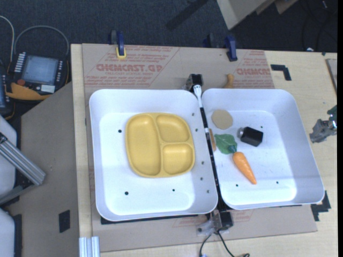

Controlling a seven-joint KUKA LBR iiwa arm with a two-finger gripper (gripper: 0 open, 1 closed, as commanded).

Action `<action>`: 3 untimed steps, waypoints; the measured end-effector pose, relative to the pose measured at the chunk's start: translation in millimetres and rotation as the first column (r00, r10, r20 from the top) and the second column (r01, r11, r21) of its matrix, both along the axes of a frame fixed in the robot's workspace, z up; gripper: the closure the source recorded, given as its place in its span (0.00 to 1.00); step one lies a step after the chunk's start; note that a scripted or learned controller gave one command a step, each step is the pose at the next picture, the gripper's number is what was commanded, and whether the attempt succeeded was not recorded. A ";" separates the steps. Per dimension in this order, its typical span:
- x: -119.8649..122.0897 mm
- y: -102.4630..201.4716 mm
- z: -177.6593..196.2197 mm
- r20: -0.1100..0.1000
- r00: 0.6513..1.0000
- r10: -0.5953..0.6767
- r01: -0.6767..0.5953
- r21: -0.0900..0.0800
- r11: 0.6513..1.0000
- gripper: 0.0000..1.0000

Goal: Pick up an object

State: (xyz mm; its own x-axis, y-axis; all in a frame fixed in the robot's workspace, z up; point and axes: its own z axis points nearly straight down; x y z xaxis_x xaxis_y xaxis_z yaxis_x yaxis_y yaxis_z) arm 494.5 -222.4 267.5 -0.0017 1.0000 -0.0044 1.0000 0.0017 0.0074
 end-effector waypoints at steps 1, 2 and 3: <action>14.1 49.4 3.2 -0.003 1.000 0.005 -0.005 0.004 1.000 1.00; 23.3 94.7 -9.3 -0.009 1.000 0.004 -0.004 0.007 1.000 1.00; 31.3 141.8 -6.5 -0.007 1.000 0.004 -0.004 0.006 1.000 1.00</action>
State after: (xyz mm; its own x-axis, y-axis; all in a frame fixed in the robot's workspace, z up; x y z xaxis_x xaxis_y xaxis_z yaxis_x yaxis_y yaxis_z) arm 525.8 -80.6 261.0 -0.0060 1.0000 0.0019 1.0000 0.0060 0.0008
